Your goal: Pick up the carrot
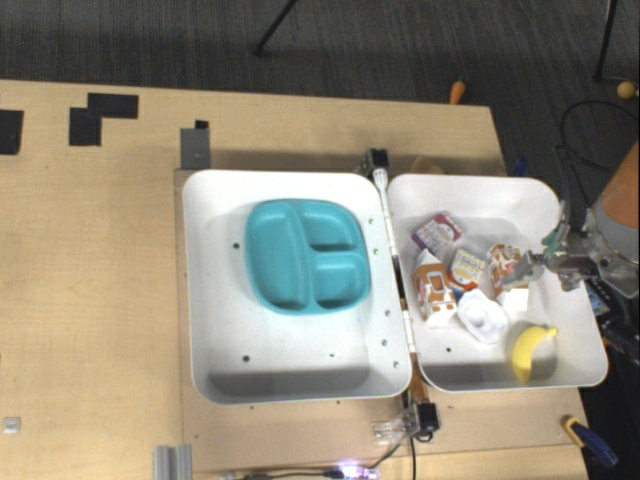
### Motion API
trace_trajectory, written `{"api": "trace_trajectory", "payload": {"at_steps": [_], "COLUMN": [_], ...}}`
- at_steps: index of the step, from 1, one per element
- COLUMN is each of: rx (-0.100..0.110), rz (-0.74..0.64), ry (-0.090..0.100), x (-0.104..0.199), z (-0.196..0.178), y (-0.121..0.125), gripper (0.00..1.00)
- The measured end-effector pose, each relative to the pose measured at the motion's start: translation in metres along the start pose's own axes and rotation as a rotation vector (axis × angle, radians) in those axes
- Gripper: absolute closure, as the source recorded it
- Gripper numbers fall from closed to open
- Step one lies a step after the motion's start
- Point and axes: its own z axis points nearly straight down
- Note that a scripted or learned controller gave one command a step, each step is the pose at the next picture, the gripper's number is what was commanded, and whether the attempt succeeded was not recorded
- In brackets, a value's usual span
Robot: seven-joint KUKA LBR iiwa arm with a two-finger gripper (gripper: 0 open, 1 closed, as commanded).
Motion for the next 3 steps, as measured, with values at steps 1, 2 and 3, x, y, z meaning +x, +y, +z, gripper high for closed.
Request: {"api": "trace_trajectory", "payload": {"at_steps": [1, 2, 3], "rx": [0.003, 0.008, -0.02], "rz": [0.578, 0.633, 0.506], "ry": [0.001, 0.004, 0.001], "x": [0.025, 0.092, 0.028], "z": [0.045, 0.052, 0.097], "y": [0.048, -0.023, 0.076], "gripper": [0.0, 0.0, 0.0]}}
